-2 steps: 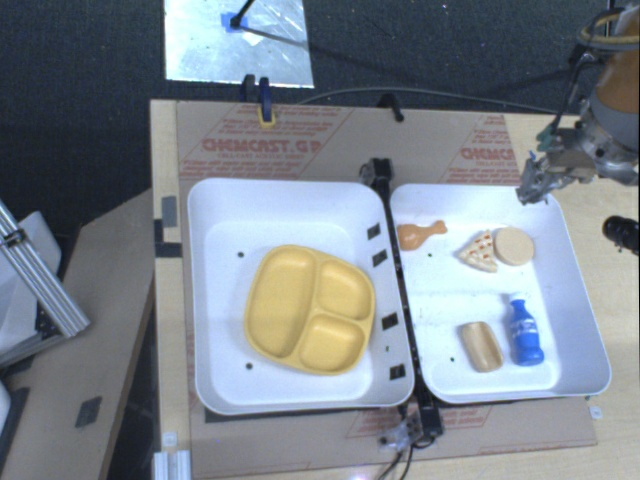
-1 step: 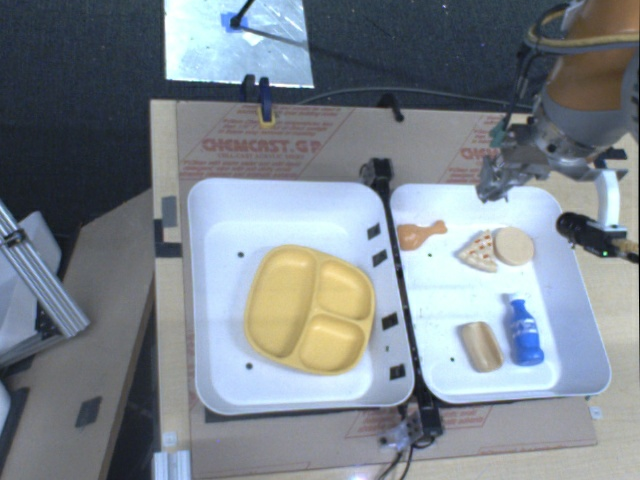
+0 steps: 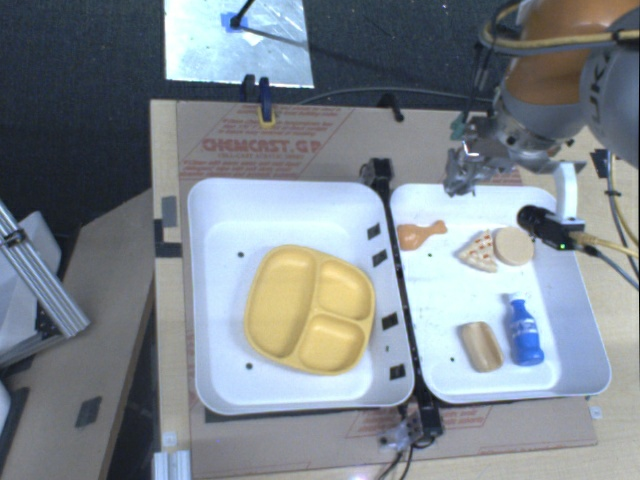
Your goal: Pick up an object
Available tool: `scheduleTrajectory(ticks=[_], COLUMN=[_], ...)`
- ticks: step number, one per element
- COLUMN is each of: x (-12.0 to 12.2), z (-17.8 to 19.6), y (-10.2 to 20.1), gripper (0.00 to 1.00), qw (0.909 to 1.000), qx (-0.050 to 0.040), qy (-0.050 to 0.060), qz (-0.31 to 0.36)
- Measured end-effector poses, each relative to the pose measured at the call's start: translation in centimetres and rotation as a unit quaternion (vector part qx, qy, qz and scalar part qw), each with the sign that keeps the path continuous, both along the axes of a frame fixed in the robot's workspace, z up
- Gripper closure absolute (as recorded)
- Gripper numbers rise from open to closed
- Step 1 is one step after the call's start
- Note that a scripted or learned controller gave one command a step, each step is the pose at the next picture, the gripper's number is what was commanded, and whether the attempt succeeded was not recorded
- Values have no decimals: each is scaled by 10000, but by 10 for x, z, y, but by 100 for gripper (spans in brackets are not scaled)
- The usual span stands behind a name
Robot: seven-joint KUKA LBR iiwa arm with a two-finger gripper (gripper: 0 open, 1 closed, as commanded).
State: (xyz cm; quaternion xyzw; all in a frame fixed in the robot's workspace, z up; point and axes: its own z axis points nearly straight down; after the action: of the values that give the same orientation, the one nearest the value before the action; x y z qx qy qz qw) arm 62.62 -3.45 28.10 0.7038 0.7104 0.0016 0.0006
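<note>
The right bin (image 3: pixel 570 298) holds an orange drumstick-shaped piece (image 3: pixel 420 234) near its far left corner, a pizza slice (image 3: pixel 479 251), a tan round disc (image 3: pixel 513 247), a tan bread-like block (image 3: pixel 481 346) and a blue bottle (image 3: pixel 523 331). My gripper (image 3: pixel 460 181) hangs above the far edge of the right bin, up and to the right of the drumstick piece. Nothing shows between its fingers.
The left bin (image 3: pixel 220 268) holds a yellow divided tray (image 3: pixel 310 309). Black clips run along the divider (image 3: pixel 393 268) between the bins. A shiny metal sheet (image 3: pixel 238 26) lies beyond the bench at the back. A metal rail (image 3: pixel 40 283) stands at far left.
</note>
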Motion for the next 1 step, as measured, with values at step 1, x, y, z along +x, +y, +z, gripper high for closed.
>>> scheduleTrajectory(ticks=[1], x=[10], z=[-5], y=[49], gripper=[100], qw=[10000], qx=[0], qy=[-1], qz=[0])
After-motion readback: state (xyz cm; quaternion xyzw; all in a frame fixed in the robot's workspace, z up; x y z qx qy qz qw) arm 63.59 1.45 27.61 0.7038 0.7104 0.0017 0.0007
